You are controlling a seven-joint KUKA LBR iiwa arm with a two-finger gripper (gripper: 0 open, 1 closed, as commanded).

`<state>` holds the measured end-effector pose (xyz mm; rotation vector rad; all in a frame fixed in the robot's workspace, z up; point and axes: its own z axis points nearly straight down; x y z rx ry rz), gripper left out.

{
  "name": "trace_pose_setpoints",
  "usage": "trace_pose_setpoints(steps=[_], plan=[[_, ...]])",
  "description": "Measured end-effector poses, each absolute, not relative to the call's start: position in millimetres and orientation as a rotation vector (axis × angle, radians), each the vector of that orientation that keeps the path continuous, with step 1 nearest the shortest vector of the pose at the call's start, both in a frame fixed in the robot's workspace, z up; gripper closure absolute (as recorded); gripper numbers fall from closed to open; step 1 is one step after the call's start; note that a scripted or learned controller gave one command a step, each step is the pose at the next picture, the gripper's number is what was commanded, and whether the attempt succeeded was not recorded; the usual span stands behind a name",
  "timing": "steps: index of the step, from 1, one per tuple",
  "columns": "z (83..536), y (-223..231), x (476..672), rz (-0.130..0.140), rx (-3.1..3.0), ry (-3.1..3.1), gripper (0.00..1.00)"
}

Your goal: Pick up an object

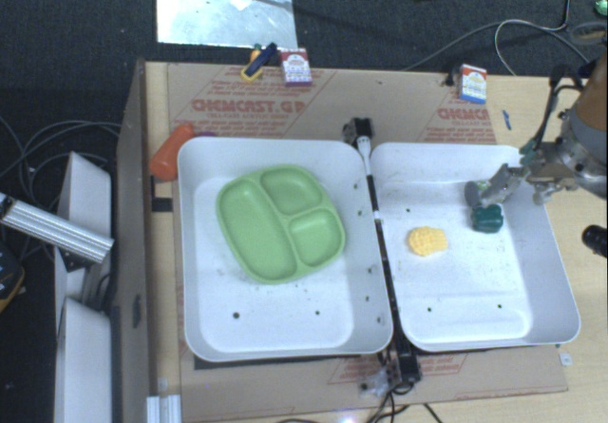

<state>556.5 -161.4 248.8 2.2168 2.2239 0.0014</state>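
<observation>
Landmark: the right bin (541,317) — white, shallow, the nearer of the two to the arm.
Arm: the arm (581,141) reaches in over the right bin's far right corner.
Tool: the tool (486,195) hangs over the far part of the right bin, tilted toward its middle; whether it is released or clenched I cannot tell from here.
Dark green object: the small dark green object (488,218) lies on the right bin's floor, just below the tool's tip and very close to it; contact is unclear, and it isn't visibly gripped.
Yellow object: the knobbly yellow object (427,240) sits near the middle of the right bin, left of the green one and apart from it.
Left bin: the left bin (218,326) touches the right bin's left edge — it holds a light green divided plate (280,222).
Behind the bins: two small red-and-white boxes (297,67) on the bench (399,98), beyond the right bin's far edge.
</observation>
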Motion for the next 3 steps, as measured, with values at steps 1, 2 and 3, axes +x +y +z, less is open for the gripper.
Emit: trace_pose_setpoints(steps=[1, 2, 3], plan=[[143.6, -177.3, 611.2, -0.001, 2.217, 2.227, 0.0], [83.5, -206.8, 612.5, -0.002, 2.22, 2.223, 0.0], [95.4, -207.1, 614.2, 0.003, 2.215, 2.221, 1.0]])
